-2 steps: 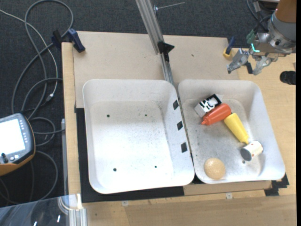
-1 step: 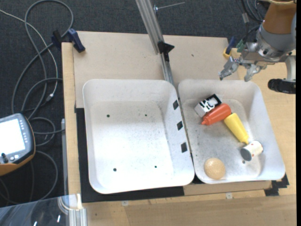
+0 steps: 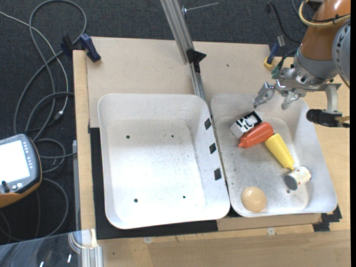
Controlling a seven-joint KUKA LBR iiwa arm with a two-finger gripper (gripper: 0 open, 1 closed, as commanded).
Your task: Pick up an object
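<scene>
The right bin [image 3: 317, 149] holds several small objects: a black and white block [image 3: 245, 123], an orange-red piece [image 3: 256, 135], a yellow cone-shaped piece [image 3: 280, 151], a white and grey piece [image 3: 297, 177] and a tan round ball [image 3: 253, 198]. My gripper [image 3: 276, 98] hangs over the far edge of that bin, above and to the right of the black and white block. Its fingers are spread apart with nothing between them.
The left bin [image 3: 111, 121] lies beside the right one. A metal pole [image 3: 178, 26] rises at a slant behind the bins. Cables trail over the dark floor at left, near a handheld pendant [image 3: 16, 168]. Blue clamps [image 3: 89, 46] grip the bench's far edge.
</scene>
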